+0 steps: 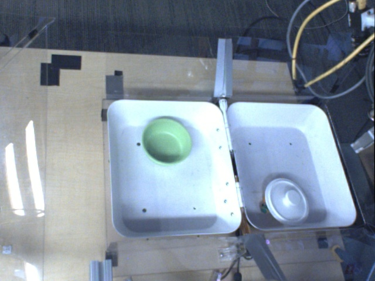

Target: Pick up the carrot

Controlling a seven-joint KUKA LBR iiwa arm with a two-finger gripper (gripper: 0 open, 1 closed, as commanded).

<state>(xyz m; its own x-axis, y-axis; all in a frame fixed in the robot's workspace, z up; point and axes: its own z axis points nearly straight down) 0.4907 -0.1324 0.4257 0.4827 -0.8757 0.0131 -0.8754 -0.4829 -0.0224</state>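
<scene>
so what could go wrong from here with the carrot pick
No carrot can be seen in either bin, so a programmed grasp may close on nothing. A small dark-green bit beside the white bowl in the right bin is too small to identify. A blind reach could instead knock that bowl or the green bowl.

No legible text, labels, brands, numbers or signs found on the bins [231,157], the bowls [167,140] or the surface [64,157].
</scene>
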